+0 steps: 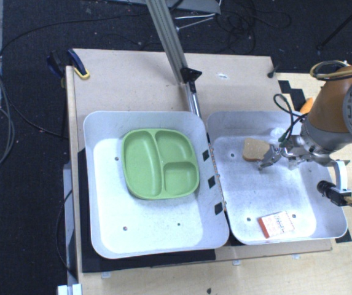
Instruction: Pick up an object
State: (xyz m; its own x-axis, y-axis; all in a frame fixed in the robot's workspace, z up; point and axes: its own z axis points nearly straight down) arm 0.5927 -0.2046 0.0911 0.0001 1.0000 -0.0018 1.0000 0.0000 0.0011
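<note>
Camera view: the counter (132,78) carries two shallow white bins side by side. The left bin (102,220) holds a green divided plate (161,163) with three compartments, lying flat in the bin's upper middle area. The right bin (243,214) holds two objects: a tan, sponge-like block (253,149) near the bin's upper centre, and a small red-and-white box (276,224) lying flat near the lower edge, well apart from the block.

The arm (338,112) reaches in from the right, its orange band visible above the wrist. The end effector (268,159) sits low inside the right bin, just beside the lower right corner of the tan block. Whether it touches the block cannot be resolved. Whether the end effector is released or clenched cannot be told at this resolution, and no object is visibly grasped.

A grey metal pole (169,35) crosses the counter diagonally above the bins.
</note>
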